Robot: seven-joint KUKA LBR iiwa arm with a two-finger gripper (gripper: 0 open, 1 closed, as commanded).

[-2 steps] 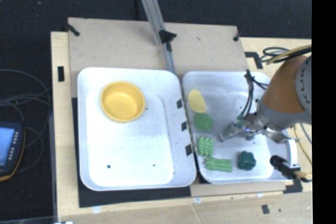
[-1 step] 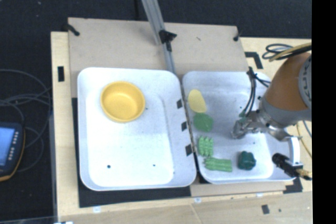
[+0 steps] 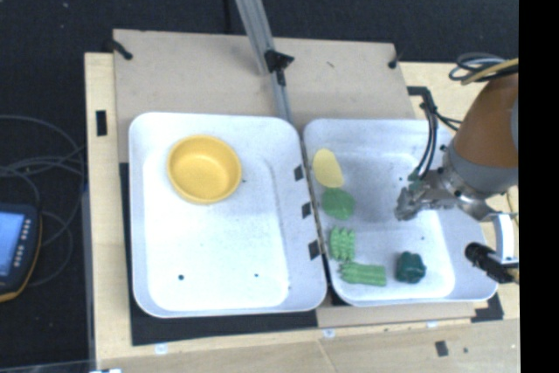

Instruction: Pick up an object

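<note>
The right bin [image 3: 384, 140] holds a pale yellow piece [image 3: 327, 168] near its left wall, with a round green object [image 3: 339, 204] just below it. Further down lie a ridged green block [image 3: 341, 243], a long green ridged piece [image 3: 363, 274] and a dark green lump [image 3: 410, 267]. My gripper [image 3: 407, 207] hangs over the right-hand middle of this bin, to the right of the round green object and above the dark green lump. Nothing shows between its tips.
A yellow bowl [image 3: 204, 169] sits in the upper left of the left bin [image 3: 210, 275]. A grey metal pole [image 3: 253, 13] slants down to the divide between the bins. Cables and a handheld screen [image 3: 17, 245] lie off the bench at the left.
</note>
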